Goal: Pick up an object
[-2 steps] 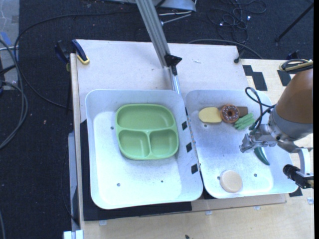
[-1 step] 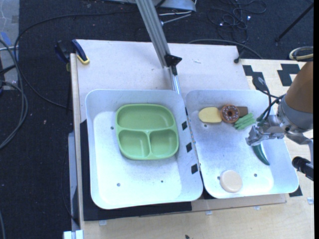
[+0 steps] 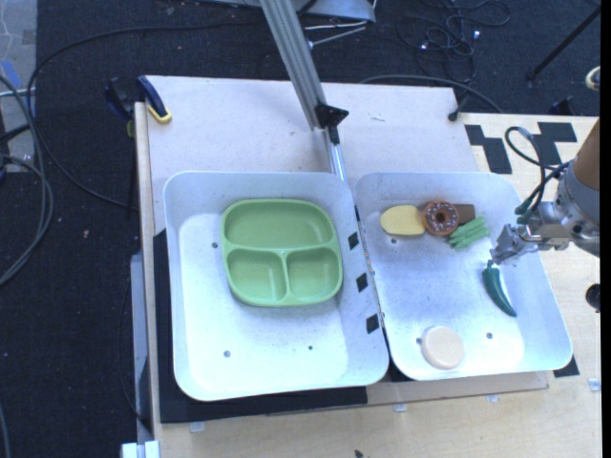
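Pale bench (image 3: 239, 122) amid black cables (image 3: 57, 160)

two white bins (image 3: 191, 256) side by side on a pale bench (image 3: 239, 122), green divided tray (image 3: 283, 252) sitting in the left one, silver pole (image 3: 296, 51) slanting overhead, cables (image 3: 57, 160) trailing across dark floor

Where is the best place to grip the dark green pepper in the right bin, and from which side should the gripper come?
Probably the middle of the dark green pepper, coming straight down from above. It lies flat and apart from the other items, long and narrow, so the gripper would best close across its narrow width.
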Available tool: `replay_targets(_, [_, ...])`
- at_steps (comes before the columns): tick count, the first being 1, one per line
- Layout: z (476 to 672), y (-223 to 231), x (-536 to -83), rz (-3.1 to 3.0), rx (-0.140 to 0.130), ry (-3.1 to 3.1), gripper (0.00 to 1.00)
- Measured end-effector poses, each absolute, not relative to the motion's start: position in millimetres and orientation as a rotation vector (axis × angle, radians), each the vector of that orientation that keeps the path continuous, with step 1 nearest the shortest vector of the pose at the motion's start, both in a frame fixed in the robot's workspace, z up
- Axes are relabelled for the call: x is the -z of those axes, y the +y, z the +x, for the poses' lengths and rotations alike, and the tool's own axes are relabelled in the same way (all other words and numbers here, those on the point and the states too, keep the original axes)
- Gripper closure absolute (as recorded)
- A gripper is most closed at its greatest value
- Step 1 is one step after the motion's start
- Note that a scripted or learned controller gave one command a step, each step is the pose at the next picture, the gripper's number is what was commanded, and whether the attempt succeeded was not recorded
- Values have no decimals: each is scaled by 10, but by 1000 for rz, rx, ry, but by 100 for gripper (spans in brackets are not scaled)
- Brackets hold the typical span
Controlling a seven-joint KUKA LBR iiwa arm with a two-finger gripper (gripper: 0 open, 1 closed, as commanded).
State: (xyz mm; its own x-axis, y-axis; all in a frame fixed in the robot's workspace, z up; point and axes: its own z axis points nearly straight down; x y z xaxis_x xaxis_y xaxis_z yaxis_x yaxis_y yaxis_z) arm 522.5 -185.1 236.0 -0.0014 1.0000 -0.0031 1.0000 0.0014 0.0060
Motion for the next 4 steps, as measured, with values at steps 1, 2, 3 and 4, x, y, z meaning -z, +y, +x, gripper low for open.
replay_targets(1, [5234,-1852,-2536,2217,-2,2221,100])
replay_targets(2, [5353,-1320,-2599,2212,-3,2229,100])
replay_targets(3, [5574,-773,-2487,2213,-1,2230,100])
replay_targets(4, [5612,-187,-2485,2213,-2,2230,100])
